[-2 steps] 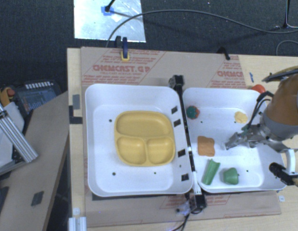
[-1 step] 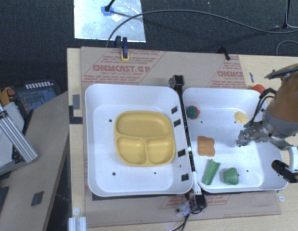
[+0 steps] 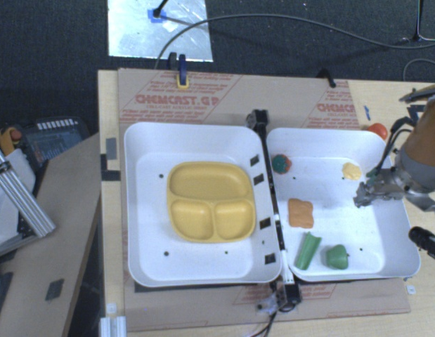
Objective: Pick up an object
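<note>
The right bin (image 3: pixel 396 248) holds several small toy foods: a green and red ball (image 3: pixel 280 163) near its far left corner, a pale yellow piece (image 3: pixel 351 170) at the far right, an orange slab (image 3: pixel 300 213) in the middle, a green stick (image 3: pixel 308 250) and a green pepper (image 3: pixel 336 256) near the front. My gripper (image 3: pixel 363 196) hangs over the right side of this bin, just below the yellow piece and well to the right of the orange slab. Nothing shows between its fingers.
The left bin (image 3: pixel 140 202) carries a yellow three-compartment plate (image 3: pixel 209 201). A black clip bar (image 3: pixel 268 202) runs between the two bins. An orange-red object (image 3: pixel 377 129) lies outside the right bin's far corner. Cables cross the dark floor behind the bench.
</note>
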`<state>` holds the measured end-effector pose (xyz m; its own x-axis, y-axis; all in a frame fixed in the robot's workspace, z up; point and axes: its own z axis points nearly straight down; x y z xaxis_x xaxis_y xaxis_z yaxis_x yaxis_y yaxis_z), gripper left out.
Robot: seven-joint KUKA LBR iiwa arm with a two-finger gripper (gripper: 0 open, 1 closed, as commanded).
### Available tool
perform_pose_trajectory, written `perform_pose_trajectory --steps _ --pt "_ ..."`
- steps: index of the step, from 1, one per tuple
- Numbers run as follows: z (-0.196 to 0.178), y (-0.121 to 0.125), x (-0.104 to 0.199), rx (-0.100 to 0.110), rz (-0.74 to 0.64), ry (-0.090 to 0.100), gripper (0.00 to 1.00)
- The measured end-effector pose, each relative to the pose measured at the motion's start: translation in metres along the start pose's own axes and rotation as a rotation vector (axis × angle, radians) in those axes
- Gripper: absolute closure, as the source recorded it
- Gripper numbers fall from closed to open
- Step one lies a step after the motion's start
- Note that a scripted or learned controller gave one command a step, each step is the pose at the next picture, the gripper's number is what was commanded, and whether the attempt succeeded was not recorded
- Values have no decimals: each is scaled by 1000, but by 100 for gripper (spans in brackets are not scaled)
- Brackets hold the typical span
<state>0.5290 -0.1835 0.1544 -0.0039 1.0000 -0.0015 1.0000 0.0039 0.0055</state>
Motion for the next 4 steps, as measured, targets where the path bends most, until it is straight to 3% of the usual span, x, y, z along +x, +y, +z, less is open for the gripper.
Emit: perform_pose_trajectory --steps 2,4 --pt "-85 10 0 0 -2 0 100" --pt "-89 -3 103 4 -6 3 100"
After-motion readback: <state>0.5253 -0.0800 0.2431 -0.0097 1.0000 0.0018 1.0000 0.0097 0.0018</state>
